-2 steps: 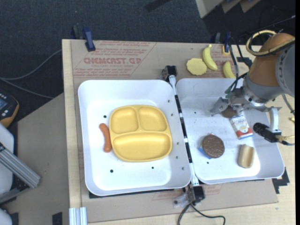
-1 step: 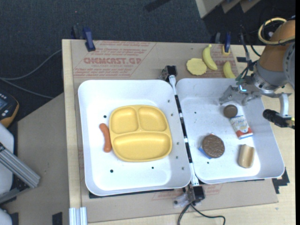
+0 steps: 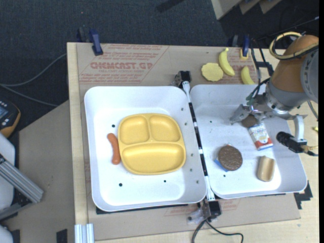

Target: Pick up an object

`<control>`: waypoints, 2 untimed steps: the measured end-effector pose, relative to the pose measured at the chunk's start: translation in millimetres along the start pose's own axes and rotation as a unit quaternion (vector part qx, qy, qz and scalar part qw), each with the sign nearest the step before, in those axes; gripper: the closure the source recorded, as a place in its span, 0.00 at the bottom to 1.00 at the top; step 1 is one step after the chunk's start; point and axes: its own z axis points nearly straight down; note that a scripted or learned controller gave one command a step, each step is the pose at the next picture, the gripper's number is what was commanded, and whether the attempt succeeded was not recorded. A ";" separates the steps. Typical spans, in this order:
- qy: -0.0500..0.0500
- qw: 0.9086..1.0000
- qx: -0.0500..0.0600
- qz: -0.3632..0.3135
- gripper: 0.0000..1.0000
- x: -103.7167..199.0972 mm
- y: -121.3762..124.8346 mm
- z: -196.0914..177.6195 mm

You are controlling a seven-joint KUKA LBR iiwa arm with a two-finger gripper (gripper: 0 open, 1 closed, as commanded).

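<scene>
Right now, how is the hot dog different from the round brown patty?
The hot dog is long, thin and orange-red; the patty is round, flat and dark brown. The hot dog lies in the left bin, just beside the yellow divided plate; the patty lies in the right bin, near the tan bread roll. Both look like toy food lying flat and untouched.

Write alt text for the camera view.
A grey arm's pincer hangs low over the right bin, which holds a small carton, a brown patty and a tan bread roll. The left bin holds a yellow divided plate beside a toy sausage.
</scene>
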 end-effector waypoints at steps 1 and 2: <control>0.008 1.000 0.005 0.000 0.00 -34.9 44.6 -0.5; 0.000 1.000 0.000 -0.001 0.00 2.9 16.2 -0.2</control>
